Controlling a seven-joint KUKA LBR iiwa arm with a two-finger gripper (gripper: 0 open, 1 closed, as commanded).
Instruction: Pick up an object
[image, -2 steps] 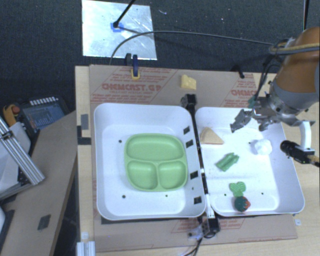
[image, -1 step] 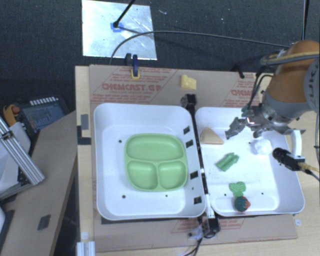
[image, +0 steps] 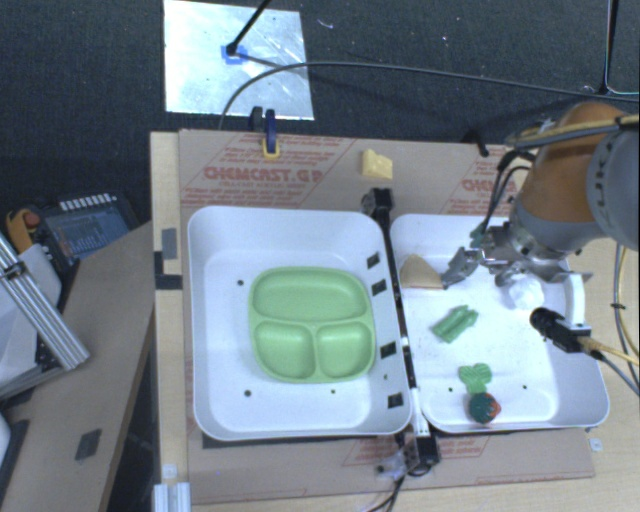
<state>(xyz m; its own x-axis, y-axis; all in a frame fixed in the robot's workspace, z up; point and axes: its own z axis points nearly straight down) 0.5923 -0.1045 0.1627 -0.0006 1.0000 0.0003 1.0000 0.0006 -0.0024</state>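
Note:
My gripper (image: 478, 268) hangs over the back part of the right bin (image: 590, 400), open, with nothing between its fingers. A tan wedge (image: 420, 272) lies just left of it against the bin's left wall. A light green block (image: 454, 323) rests a little below the gripper. Near the front of the bin sit a darker green piece (image: 475, 377) and a small multicoloured ball (image: 484, 407). A white lump (image: 517, 292) lies under the wrist, partly hidden.
The left bin (image: 215, 250) holds a pale green divided plate (image: 308, 322). A black divider with clips (image: 390, 300) runs between the bins. A yellow chunk (image: 377, 163) sits on the board behind the bins.

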